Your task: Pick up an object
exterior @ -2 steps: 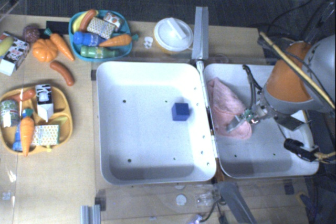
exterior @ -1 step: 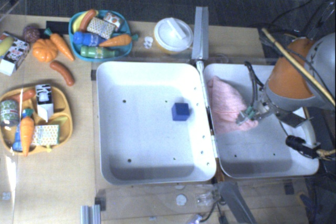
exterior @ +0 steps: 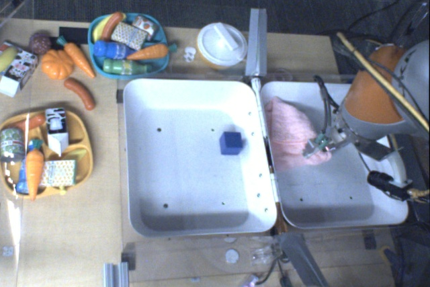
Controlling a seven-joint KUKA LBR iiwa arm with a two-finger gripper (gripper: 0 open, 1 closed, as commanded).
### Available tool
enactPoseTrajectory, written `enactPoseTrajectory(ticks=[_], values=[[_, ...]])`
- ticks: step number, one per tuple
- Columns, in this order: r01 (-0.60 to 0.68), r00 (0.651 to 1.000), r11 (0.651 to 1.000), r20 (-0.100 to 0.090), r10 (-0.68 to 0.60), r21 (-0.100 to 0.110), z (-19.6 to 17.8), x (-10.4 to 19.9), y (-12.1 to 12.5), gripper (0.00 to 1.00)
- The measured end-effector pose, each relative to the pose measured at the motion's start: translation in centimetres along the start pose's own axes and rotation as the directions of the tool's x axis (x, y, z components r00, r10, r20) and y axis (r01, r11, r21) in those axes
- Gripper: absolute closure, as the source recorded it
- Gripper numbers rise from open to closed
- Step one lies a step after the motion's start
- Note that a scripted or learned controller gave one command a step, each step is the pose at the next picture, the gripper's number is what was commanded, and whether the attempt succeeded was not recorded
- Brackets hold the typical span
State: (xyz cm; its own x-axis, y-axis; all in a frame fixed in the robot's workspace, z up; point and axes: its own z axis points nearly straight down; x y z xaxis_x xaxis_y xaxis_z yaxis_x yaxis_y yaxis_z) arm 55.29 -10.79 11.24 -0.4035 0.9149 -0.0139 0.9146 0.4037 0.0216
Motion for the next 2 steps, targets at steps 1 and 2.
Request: enactPoseTrajectory(ticks=[1, 2], values=[[-0.014, 1.0, 1.0, -0.013, 0.014, 0.02, -1.41, 0.36, -2.03, 1.0], [-0.014, 1.0, 1.0, -0.012, 0.014, 0.019, -1.44, 0.35, -2.01, 0.0]])
